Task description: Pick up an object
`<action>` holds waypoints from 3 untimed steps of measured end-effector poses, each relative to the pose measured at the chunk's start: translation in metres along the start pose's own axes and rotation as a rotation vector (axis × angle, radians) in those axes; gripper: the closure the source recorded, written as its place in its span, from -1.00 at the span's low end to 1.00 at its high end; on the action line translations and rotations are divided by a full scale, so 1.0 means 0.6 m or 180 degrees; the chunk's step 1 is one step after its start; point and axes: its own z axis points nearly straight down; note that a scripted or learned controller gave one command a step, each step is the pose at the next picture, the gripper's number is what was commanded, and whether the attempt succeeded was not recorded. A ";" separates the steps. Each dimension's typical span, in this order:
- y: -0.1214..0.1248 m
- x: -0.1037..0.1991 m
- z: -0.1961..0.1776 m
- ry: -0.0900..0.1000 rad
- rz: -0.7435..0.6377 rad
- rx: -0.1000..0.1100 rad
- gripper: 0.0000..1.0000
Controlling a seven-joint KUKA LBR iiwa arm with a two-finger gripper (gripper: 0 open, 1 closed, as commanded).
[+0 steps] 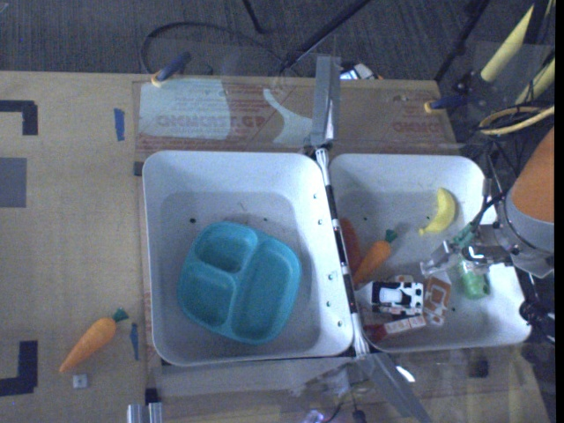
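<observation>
With its load yet unchosen, claw (pixel 458 256) hangs over right bin (pixel 388 176) beside banana (pixel 440 211); finger state indiscernible.

A robotics lab test station: a plywood bench (pixel 62 236) marked with black tape squares at the frame's left, two white bins (pixel 167 174) holding toy props, grey carpet (pixel 115 16) along the top crossed by black cables (pixel 189 32) and tripod legs (pixel 352 7)
</observation>
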 end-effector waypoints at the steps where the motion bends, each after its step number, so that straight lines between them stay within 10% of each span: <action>1: 0.093 -0.062 0.151 0.0007 -0.0082 -0.0035 -1.00; 2: 0.091 -0.065 0.136 0.0000 -0.0069 -0.0032 1.00; 3: 0.157 0.013 -0.043 -0.0006 -0.0173 -0.0016 1.00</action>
